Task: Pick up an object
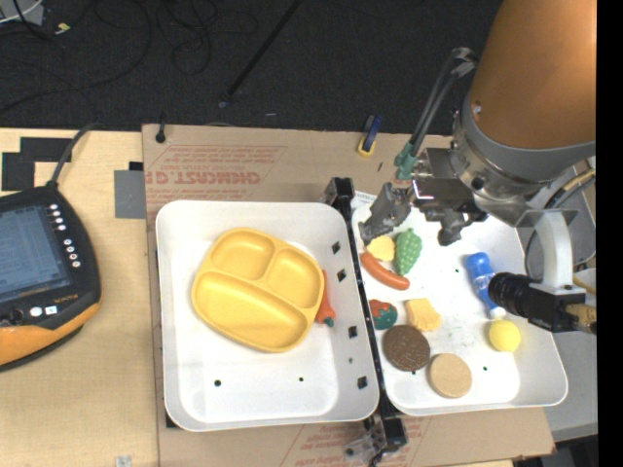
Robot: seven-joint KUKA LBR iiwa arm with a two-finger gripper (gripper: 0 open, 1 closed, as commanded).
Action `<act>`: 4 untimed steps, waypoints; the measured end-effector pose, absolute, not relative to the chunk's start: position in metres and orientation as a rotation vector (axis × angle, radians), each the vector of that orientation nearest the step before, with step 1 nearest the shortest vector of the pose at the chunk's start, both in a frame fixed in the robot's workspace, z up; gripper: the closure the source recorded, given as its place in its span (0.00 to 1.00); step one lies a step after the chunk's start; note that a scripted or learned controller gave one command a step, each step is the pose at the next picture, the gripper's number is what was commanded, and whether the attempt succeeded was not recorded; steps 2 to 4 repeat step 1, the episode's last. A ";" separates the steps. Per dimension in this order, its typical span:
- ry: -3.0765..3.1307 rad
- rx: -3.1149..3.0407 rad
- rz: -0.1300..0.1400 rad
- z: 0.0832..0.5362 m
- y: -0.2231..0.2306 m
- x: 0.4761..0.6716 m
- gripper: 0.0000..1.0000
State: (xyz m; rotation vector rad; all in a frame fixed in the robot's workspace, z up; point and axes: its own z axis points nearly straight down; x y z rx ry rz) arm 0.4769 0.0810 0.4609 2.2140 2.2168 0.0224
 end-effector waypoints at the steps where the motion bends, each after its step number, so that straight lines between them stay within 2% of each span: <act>1: 2.234 2.212 -0.007 0.461 0.085 0.476 1.00; 4: 2.234 2.212 -0.007 0.461 0.085 0.476 1.00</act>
